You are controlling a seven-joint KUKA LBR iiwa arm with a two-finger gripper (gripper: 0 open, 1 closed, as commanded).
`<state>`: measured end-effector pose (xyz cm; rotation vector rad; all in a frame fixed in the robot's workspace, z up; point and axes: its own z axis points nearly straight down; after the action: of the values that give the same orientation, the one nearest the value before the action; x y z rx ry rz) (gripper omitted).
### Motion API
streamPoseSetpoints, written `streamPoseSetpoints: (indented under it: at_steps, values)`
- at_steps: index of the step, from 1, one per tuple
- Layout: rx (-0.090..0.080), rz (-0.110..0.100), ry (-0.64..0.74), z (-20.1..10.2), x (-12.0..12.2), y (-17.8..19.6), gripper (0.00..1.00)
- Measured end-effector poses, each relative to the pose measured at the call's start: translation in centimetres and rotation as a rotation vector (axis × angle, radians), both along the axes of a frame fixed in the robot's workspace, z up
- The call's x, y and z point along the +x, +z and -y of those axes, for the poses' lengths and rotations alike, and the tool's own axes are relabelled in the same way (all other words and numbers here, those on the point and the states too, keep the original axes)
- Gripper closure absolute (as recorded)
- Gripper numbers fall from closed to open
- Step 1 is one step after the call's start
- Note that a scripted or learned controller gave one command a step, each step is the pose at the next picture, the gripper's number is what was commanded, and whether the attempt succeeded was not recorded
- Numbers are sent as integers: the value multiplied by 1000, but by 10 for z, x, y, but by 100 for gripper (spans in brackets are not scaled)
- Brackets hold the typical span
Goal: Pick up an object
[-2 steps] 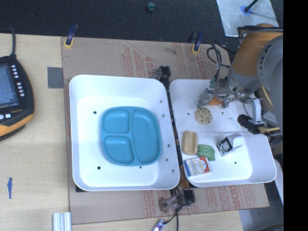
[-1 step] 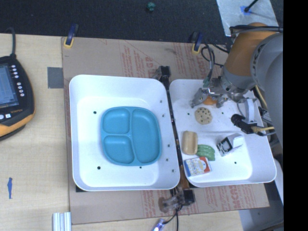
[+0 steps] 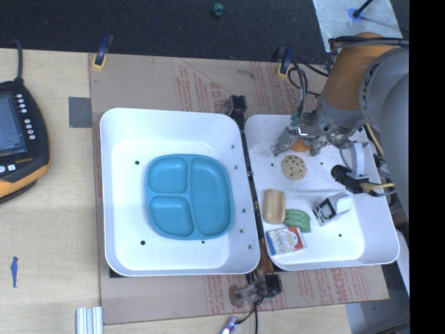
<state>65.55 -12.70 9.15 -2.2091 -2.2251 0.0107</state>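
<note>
Camera view, end effector (image 3: 300, 142) touching orange object (image 3: 301, 145), grip state unclear, cookie (image 3: 294, 166) just below

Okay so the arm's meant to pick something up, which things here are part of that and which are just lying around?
Part of the job:
gripper, low over the right bin
orange object at the gripper
cookie
tan block
green item
small packet
black-and-white object

Lying about:
blue divided plate in the left bin
teach pendant
</note>
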Motion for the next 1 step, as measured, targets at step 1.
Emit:
streamPoseSetpoints:
  at_steps: [1]
  values:
    - [1,11,-3,-41,2,103,0]
